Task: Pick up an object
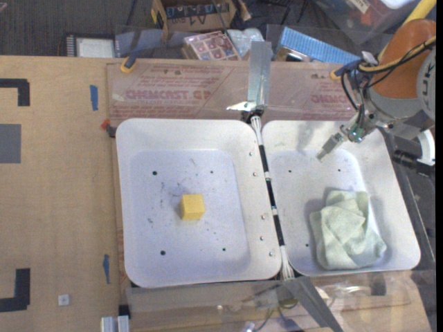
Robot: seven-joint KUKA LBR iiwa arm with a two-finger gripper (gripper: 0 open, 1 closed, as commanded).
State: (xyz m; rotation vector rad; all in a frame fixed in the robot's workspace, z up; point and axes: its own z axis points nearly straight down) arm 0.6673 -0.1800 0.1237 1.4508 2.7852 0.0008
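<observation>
A small yellow cube [193,207] lies near the middle of the left bin [138,254]. A crumpled pale green cloth [346,228] sits in the near right part of the right bin [297,254]. My gripper [325,150] hangs over the far part of the right bin, tilted toward the left, above and behind the cloth and apart from it. The grey arm with its orange band [408,54] comes in from the upper right. Nothing shows at the gripper's tip.
A metal divider strip [259,81] rises behind the seam between the two bins. Boxes, cables and clutter lie along the back edge of the bench. Brown board with black marks extends to the left of the bins.
</observation>
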